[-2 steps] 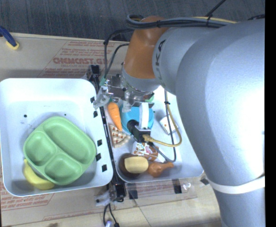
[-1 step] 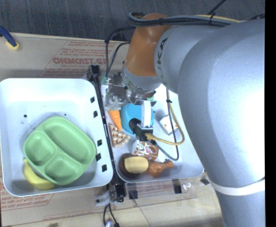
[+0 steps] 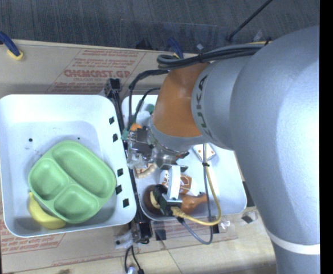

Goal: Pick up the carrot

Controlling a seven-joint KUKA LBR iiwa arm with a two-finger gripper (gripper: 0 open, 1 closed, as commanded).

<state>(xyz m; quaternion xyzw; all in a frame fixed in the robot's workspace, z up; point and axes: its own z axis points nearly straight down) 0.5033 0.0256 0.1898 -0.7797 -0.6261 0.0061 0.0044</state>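
Reaching in from the right, the grey arm is hanging low over the right bin, its orange band and wrist covering most of that bin's floor. The gripper is sitting close to the wall shared with the left bin, pointing down among the small items there. Whether it is open or closed I cannot tell, since the wrist body and cables are hiding its tip, and nothing is visibly held.

An orange-brown piece is lying at the near end of the right bin, and I am judging it to be the carrot, though much of it is masked. It is resting just beside a dark round object, with a yellow cable looping across the same corner. The gripper is hovering near this cluster, probably because the program is aiming at that end of the bin.

Room is looking tight. The carrot is lying close to the bin's near rim and the dark round object, so a descent is risking a nudge against either. The left bin is offering no help: a green divided plate is leaning over a yellow object there, well apart from the gripper. Both bins are resting on the cardboard-covered counter, with open space above them for a straight upward lift.
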